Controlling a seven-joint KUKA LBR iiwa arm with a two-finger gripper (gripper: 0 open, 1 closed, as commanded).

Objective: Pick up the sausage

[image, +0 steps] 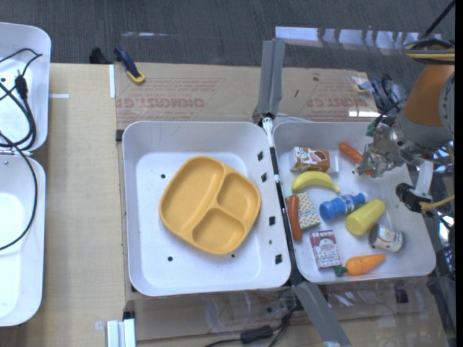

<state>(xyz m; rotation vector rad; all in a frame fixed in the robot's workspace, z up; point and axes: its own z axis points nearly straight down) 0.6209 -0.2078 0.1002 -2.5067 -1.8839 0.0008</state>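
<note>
The sausage, a reddish-orange stick, lies lengthwise against the left wall of the right bin, beside a patterned packet. My gripper hangs over the upper right part of that bin, well to the right of and behind the sausage. A small orange-red piece lies just to the gripper's left, and a bit of red shows right under the gripper. Nothing is visibly held.
The right bin also holds a banana, a brown snack pack, a blue bottle, a yellow lemon-like piece, a small can, a red carton and a carrot. A yellow divided plate sits in the left bin.
</note>
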